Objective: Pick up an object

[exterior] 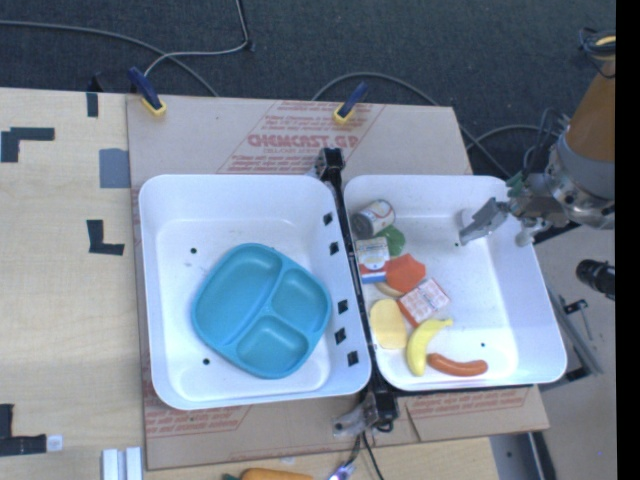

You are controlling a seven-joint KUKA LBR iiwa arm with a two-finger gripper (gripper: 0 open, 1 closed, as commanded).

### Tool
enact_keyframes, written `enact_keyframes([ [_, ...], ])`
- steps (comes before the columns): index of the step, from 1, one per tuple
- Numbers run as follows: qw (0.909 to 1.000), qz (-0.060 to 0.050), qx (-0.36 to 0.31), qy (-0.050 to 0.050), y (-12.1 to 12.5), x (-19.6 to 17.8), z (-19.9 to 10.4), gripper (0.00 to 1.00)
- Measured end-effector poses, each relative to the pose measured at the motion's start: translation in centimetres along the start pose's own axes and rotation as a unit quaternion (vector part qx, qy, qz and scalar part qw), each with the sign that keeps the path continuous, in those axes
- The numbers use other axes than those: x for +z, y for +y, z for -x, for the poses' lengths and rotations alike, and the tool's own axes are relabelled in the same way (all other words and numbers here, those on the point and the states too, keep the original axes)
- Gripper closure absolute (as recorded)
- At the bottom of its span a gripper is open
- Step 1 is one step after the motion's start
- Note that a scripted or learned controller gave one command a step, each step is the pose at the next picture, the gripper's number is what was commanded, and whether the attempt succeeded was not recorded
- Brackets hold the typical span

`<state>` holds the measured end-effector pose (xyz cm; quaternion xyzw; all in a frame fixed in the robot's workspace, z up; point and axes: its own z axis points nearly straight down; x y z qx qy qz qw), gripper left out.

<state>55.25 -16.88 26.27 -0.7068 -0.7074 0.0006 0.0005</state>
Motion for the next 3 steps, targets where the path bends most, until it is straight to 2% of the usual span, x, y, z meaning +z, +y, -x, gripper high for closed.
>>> enact_keyframes([
  [1,1.0000,-0.002,0.000,0.001,-7.0,12.2,-4.4,0.00],
  [2,1.0000,0.001,0.001,0.000,-6.8,17.7,-6.5,0.00],
  [3,1.0000,0.004,0.000,-0.001,0.7,17.6,-7.1,0.00],
])
